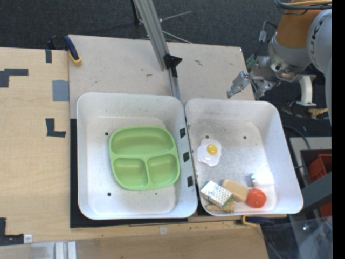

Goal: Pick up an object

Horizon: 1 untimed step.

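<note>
so, nothing is picked up yet: your candidates all lie in the right bin (280, 139). the fried egg (209, 152) sits alone near the bin's middle left, and along the near wall you have a small box (216, 193), a tan block (235, 190) touching it, and a red tomato (256, 198) just beside the block. the left bin (86, 144) carries a green tray (144, 157) with three compartments, all bare. your gripper (247, 83) hangs above the surface just past the right bin's far rim, well apart from every object, its fingers spread with nothing between them. by my reckoning the whole job is left: move in over the bin, descend, close, lift. the egg looks the nearest target, though flat and probably awkward to pinch.
</note>
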Each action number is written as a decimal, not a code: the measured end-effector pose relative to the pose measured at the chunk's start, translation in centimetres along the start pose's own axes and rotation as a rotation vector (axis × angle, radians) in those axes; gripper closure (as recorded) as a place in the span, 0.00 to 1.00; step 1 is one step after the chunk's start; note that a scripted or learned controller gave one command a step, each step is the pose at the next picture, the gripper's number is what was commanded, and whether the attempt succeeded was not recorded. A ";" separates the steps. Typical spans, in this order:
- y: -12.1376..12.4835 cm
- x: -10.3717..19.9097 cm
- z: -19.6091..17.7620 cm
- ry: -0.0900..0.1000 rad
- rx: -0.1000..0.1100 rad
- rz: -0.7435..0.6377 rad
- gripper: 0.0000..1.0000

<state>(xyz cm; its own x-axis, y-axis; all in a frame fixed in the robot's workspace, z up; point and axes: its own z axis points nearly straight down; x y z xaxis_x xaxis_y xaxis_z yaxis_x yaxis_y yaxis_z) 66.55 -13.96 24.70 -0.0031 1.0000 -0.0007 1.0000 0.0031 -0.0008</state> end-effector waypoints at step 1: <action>0.0 0.0 0.0 0.000 0.000 0.000 0.00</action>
<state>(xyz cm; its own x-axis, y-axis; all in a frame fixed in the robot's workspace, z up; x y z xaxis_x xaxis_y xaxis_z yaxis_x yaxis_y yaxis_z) 66.55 -13.98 24.70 -0.0026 1.0000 -0.0012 1.0000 0.0026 -0.0011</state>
